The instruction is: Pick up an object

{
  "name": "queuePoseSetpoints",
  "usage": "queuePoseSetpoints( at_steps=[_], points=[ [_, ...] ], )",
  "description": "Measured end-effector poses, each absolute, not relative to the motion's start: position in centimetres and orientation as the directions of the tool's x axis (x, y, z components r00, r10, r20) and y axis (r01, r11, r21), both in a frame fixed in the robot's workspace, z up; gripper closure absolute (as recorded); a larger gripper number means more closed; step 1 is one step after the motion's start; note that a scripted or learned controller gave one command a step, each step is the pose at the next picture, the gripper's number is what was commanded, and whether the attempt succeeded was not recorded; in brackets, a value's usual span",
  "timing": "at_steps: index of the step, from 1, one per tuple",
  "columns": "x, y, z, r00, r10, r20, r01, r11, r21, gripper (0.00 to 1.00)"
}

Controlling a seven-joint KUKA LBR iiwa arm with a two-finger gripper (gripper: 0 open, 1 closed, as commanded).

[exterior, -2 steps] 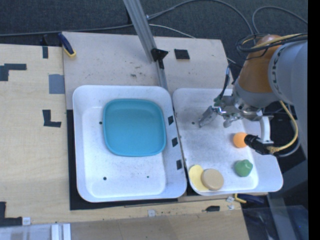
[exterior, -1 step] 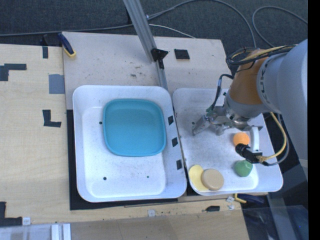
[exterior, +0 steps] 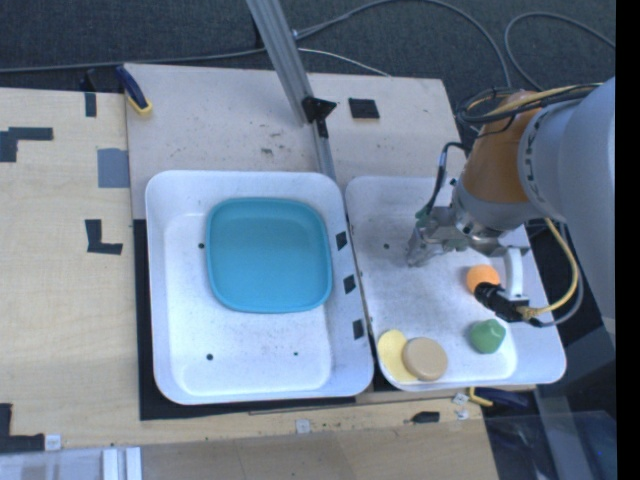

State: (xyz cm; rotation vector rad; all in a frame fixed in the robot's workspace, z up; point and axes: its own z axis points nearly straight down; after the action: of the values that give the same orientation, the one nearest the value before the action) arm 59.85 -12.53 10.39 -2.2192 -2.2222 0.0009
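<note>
Toys, an orange ball (exterior: 481,277), a green one (exterior: 487,336) and a tan disc (exterior: 425,358), sit in the right bin (exterior: 385,218) near the jaws, which hang over bare floor and may grab nothing.

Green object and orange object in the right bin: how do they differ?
The green object sits nearer the bin's front edge; the orange object lies farther back, closer to the gripper. The green one stands clear in the open, while the orange one is partly hidden by a black cable end. Both are small, rounded and rest in the right bin.
</note>
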Motion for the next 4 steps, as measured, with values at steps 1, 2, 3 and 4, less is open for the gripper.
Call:
queuePoseSetpoints(
  at_steps=[1,2,3,4],
  points=[
    [60.3,-13.4,15.3,0.000,1.000,-0.001,1.000,0.000,0.003,1.00],
    [59.7,-13.8,20.0,0.000,1.000,-0.001,1.000,0.000,0.003,1.00],
    [59.7,-13.8,25.2,0.000,1.000,-0.001,1.000,0.000,0.004,1.00],
    [59.6,-9.0,23.8,-0.004,1.000,0.001,1.000,0.004,-0.001,1.00]
  ],
)
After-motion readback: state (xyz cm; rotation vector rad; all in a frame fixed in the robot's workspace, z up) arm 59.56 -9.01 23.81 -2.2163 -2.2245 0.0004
